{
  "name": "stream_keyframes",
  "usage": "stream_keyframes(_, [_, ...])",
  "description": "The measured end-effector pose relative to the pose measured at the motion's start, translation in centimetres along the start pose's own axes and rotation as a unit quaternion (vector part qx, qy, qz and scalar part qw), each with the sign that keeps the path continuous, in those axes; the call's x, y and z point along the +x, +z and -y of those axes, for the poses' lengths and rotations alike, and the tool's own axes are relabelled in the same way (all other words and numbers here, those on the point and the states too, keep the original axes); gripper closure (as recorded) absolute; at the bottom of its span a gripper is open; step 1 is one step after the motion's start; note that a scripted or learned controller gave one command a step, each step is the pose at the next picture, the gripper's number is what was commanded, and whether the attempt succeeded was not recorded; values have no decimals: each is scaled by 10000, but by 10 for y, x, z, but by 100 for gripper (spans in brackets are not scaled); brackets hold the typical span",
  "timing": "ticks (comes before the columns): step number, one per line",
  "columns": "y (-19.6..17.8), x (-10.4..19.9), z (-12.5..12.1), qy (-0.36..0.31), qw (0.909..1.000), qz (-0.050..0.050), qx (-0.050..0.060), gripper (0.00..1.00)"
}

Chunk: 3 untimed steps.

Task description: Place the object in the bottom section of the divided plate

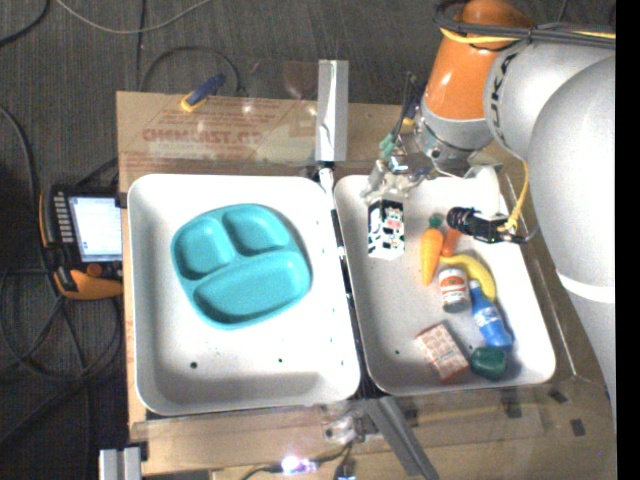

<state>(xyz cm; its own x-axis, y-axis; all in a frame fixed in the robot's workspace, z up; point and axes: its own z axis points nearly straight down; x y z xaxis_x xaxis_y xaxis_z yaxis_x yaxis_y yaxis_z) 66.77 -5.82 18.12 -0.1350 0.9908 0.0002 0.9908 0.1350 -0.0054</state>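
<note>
At the far left, off the surface (200, 138), lies a handheld pendant (85, 233) with a lit screen and orange trim. Next comes the left bin (160, 368), holding a teal divided plate (242, 262) with two small sections along its upper edge and one large bottom section nearer the camera; the plate sits slightly turned in the bin. A blue and yellow marker (202, 91) lies on the cardboard behind this bin.

Between the two bins stands a grey upright post (332, 108).

In the right bin (390, 368), near its upper-left corner, stands a small white carton with black cow patches (386, 229), its long axis running roughly up and down in the view, top end toward the gripper. The gripper (388, 190) hangs right over the carton's top, its fingers clamped on the upper end of the carton.

Farther right in the same bin lie an orange carrot (431, 250), tip pointing toward the camera, a yellow banana (474, 269), a small bottle with a red label (454, 290), a blue bottle (490, 323), a brown patterned packet (441, 351) and a dark green object (490, 363). The grey arm with its orange band (472, 63) fills the upper right.
</note>
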Motion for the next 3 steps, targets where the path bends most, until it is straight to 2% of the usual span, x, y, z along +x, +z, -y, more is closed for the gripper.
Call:
stream_keyframes(1, [-2, 74, 22, 309, 9995, -1, -22, 100])
stream_keyframes(2, [-22, 67, 4, 938, 9956, 3, -1, 100])
stream_keyframes(3, [1, 146, 22, 1416, 9899, -1, 3, 100])
